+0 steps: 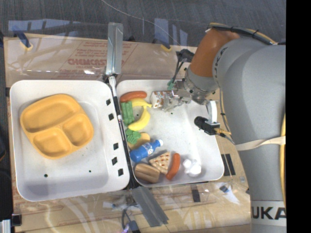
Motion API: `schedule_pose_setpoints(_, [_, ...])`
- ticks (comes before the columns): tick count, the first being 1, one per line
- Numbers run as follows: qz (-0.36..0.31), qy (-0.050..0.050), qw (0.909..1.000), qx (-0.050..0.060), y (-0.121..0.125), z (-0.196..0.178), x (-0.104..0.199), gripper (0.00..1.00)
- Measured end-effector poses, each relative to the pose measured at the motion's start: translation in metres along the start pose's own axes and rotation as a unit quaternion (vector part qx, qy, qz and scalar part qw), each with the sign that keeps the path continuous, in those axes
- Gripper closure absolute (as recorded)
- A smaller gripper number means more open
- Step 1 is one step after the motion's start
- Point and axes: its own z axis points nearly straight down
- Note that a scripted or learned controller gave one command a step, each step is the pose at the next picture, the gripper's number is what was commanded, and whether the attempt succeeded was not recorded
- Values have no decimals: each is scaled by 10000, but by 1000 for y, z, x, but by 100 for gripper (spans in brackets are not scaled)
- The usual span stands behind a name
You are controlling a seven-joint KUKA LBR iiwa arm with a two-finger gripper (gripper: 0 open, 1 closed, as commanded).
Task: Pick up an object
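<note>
So the arm (243, 76) comes in from the right and bends down over the right bin (204, 144), with the orange band sitting just above the wrist. The end effector (167, 100) is low at the back of that bin, right next to a small pale thing with some print on it (157, 99). Honestly I can't tell whether the fingers are open or closed, or whether they've got anything, it's all a jumble of metal there.

The toys are all piled along the left side of the right bin. At the back there's a red sausage (132, 96), with a banana (140, 118) just in front of it and a green piece (127, 113) touching the banana on its left. Further forward a blue bottle (145, 150) lies on its side, white cap pointing right. In front of that sits a pizza slice (162, 161), a brown bread roll (146, 173) to its left, and another red sausage (173, 165) leaning on its right. A white lumpy thing (192, 167) sits just beside that sausage.

The left bin (63, 183) holds a yellow divided tray (56, 125), tilted a bit. Both bins sit on the bench (58, 57).
</note>
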Motion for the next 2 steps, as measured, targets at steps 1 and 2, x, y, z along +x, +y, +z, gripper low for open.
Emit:
schedule_pose_setpoints(1, [-5,-2,10000,1,0,0,0,0])
schedule_pose_setpoints(2, [-1440,-89,9895,20,-4,8,-9,0])
